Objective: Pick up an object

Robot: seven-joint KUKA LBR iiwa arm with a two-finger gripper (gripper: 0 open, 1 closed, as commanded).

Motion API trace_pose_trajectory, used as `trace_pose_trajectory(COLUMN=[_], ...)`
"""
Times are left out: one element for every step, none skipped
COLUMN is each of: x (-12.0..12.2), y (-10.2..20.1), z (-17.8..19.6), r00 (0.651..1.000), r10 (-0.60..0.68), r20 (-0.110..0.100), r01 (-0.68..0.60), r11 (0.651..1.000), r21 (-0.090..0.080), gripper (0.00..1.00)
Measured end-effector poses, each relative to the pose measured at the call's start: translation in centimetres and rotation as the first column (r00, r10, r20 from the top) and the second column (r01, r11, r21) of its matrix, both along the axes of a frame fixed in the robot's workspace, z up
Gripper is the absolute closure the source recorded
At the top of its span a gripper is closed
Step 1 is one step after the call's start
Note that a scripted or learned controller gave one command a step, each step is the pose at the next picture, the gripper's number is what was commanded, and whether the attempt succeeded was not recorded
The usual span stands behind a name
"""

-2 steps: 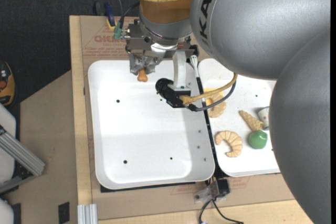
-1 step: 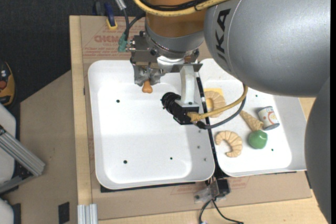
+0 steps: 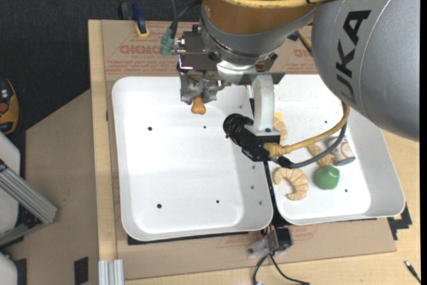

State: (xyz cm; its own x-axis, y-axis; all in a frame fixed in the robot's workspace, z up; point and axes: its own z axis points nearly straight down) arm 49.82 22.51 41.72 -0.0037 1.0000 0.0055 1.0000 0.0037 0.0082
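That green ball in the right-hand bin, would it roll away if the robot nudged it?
Probably. The green ball looks round and smooth, so a push would likely send it rolling across the flat white bin. The croissant-shaped toy beside it might stop it on that side. It looks small, so probably light.

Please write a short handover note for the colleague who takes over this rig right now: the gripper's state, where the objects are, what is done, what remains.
Gripper: over the back of the left bin, shut on a small orange object that hangs between its fingertips.
Right bin: a croissant-shaped piece and a green round object at the front; more items sit behind the cable, unclear.
Done: the orange object appears grasped.
Left: confirm the grip is secure; whether it is lifted clear of the bin floor cannot be judged.
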Motion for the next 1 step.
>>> trace_pose_trajectory(x=[-2.14], y=[-0.05], z=[-9.04], r00=[1.000], r10=[-0.004], r20=[-0.020], r01=[0.004], r11=[1.000], r21=[-0.010], gripper=[1.00])
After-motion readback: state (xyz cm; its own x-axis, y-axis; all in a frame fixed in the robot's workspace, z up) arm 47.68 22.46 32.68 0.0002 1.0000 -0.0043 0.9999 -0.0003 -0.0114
